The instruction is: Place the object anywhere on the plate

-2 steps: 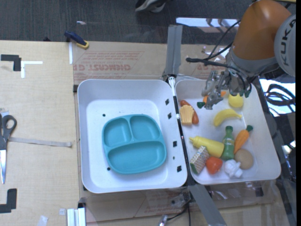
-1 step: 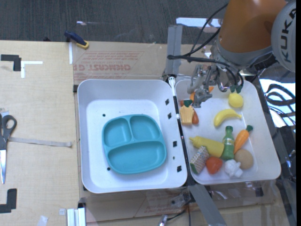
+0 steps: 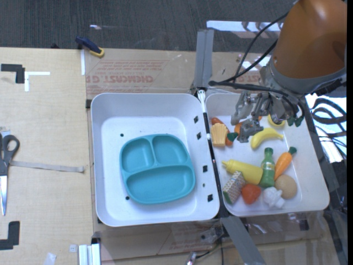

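Observation:
A blue divided plate (image 3: 158, 169) lies in the left white bin (image 3: 105, 164). The right white bin (image 3: 311, 200) holds several toy foods: a banana (image 3: 266, 137), a yellow corn piece (image 3: 219, 134), a green bottle (image 3: 268, 167), a carrot (image 3: 283, 162), a yellow squeeze bottle (image 3: 242, 170), a red tomato (image 3: 251, 193) and a beige egg shape (image 3: 285, 185). My gripper (image 3: 249, 127) hangs low over the back of the right bin, just left of the banana and close to a small orange piece (image 3: 237, 130). The arm's orange band (image 3: 311, 32) hides the bin's far right corner.
A checkered cone (image 3: 233, 185) and a white piece (image 3: 273, 197) lie at the right bin's front. Scissors (image 3: 6, 164) rest on the wooden bench at far left. A blue and yellow tool (image 3: 89, 46) lies behind the bins. A grey divider (image 3: 203, 59) stands between the bins.

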Robot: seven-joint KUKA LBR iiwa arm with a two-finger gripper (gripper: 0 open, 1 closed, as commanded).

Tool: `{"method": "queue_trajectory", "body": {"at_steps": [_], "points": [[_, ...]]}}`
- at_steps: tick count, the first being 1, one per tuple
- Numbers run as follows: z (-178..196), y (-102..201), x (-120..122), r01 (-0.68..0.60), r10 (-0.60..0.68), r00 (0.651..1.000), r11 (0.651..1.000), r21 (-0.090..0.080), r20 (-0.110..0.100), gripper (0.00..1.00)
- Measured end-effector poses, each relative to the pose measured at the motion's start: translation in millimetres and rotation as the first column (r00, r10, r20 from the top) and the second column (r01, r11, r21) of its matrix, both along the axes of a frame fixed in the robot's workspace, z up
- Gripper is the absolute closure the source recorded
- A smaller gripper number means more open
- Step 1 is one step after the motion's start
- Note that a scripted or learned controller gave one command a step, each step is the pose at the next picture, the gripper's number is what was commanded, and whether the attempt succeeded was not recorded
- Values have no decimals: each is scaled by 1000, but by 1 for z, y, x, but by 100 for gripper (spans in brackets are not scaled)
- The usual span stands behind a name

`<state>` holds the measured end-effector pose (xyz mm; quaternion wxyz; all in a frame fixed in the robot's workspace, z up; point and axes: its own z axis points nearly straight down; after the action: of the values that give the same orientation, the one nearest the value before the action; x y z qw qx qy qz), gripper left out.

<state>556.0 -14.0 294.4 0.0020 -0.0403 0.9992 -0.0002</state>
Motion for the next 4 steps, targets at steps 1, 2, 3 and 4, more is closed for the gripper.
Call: {"method": "queue_trajectory", "body": {"at_steps": [1, 2, 3, 4], "points": [[-44, 65, -30, -48, 48, 999, 999, 1, -2, 100], [-24, 127, 1, -222, 222, 975, 975, 1, 2, 100], [27, 72, -60, -427, 427, 904, 904, -1, 1, 100], [-88, 152, -58, -492, 492, 870, 870, 1, -3, 100]]}}
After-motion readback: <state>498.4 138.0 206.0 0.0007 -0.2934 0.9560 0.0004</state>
